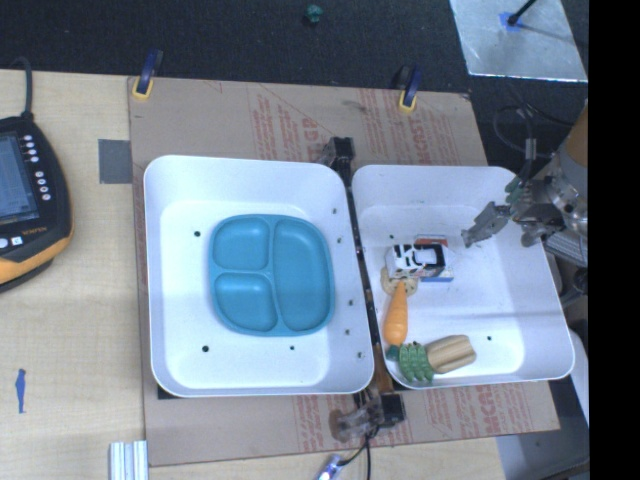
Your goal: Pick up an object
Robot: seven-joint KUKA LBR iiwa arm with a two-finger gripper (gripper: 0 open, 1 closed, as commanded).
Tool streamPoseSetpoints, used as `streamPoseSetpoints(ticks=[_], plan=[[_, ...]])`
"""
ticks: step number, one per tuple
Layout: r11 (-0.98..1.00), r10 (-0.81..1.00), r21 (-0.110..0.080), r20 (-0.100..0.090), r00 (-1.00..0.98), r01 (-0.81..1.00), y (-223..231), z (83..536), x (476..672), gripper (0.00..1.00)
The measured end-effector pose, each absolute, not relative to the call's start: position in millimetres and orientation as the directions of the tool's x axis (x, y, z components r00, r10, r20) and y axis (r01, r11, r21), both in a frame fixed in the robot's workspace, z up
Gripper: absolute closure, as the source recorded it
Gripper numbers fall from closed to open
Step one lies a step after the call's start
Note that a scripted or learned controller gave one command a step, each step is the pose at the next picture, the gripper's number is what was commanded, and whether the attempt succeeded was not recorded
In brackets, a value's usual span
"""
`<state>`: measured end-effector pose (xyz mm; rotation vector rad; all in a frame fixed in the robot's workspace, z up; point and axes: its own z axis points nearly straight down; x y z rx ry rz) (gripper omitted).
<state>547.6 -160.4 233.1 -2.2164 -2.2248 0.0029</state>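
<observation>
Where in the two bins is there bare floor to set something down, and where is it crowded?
Right bin: bare floor behind and right of the black-and-white object, under the end effector. Its front-left corner is crowded: toy carrot, green piece, tan block. Left bin: bare margins around the blue divided plate.

The wooden bench (pixel 70 318) bears brown cardboard (pixel 250 118) under two white bins (pixel 170 368), beside a teach pendant (pixel 25 203).
</observation>
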Motion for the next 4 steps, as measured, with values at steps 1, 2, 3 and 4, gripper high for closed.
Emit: streamPoseSetpoints(ticks=[1,2,3,4], plan=[[0.005,1.0,-0.004,0.001,-0.005,1.0,-104.4,105.8,621.2,0.0],[0.006,1.0,0.007,-0.004,-0.006,1.0,-108.8,95.7,554.4,0.0],[0.005,1.0,0.008,-0.003,-0.005,1.0,-138.5,95.8,621.6,0.0],[0.004,1.0,-0.001,0.0,-0.004,1.0,-122.7,92.4,656.5,0.0]])
